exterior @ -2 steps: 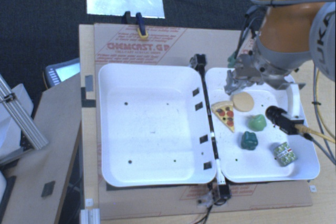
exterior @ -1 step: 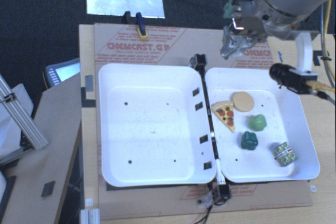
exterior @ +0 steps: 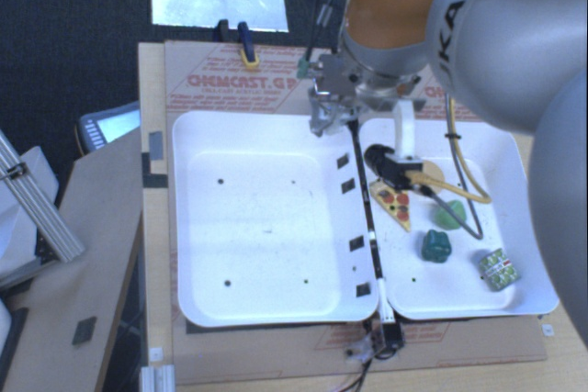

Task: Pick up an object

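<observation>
Gripper (exterior: 324,119) of the grey arm, orange band above the wrist, hung over the far rim of the bench's two white bins, right at the top of the seam between them; whether it was open or shut could not be told from this slant. Behind it and to the view's left, a blue and yellow clamp (exterior: 246,46) gripped the back edge of the printed board (exterior: 230,80) under the bins. Below and to the left of the gripper spread the left bin (exterior: 188,197), its far right corner just beside the tool. To the gripper's lower right lay the right bin (exterior: 487,188), which held all the loose objects. Nearest the gripper, though apart from it, was a toy pizza slice (exterior: 393,203), lying flat close to the seam with its point toward the camera. Farther out on the same side sat a teal lump (exterior: 435,246), with a paler green piece (exterior: 450,214) just beyond it. Farthest from the gripper, near the bin's front right corner, rested a small green patterned block (exterior: 498,269), tilted.
</observation>
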Motion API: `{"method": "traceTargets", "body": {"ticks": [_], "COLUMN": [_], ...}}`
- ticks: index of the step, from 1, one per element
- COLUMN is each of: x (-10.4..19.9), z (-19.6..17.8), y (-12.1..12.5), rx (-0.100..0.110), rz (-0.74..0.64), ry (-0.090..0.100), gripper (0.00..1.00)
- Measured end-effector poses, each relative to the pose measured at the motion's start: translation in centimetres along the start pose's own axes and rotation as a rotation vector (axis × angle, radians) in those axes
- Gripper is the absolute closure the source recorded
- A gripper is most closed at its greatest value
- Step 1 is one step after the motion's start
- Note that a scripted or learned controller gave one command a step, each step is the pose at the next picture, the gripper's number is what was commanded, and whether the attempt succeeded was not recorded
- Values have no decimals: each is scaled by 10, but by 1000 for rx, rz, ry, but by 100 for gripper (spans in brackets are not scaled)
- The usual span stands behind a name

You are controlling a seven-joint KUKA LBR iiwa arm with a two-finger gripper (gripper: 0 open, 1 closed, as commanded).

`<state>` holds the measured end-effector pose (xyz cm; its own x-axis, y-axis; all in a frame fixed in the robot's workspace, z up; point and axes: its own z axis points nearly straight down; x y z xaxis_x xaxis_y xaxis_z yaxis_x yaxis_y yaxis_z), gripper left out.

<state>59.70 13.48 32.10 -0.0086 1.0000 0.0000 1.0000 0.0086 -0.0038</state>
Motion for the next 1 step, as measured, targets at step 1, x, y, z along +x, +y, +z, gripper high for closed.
{"method": "traceTargets", "body": {"ticks": [1], "x": [-9], "z": [-157], "y": [5], "rx": [-22], "rz": [3], "ry": [3], "gripper": [100]}}
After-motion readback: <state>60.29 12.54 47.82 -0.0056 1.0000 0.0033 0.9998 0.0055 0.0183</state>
